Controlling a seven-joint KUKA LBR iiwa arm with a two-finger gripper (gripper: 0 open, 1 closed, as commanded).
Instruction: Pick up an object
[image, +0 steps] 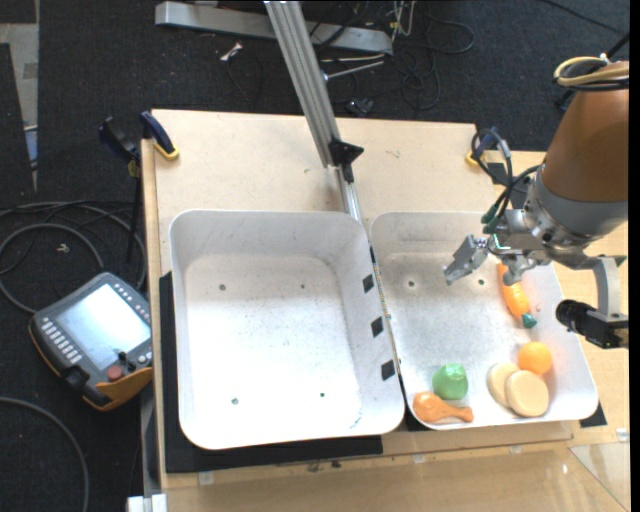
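Over the right bin (400, 240) the gripper (490, 262) hung from the arm (585, 160), above bare floor beside the carrot (516, 300), probably lining up for a descent. Its state could not be told from this slanted view, and nothing showed in its grasp. The things to pick lay crowded toward the bin's near and right sides: the carrot by the right wall, an orange (535, 358) below it, a pale roll (520, 390), a green ball (451, 381) and an orange toy (441, 407) against the front rim. None was lifted yet.
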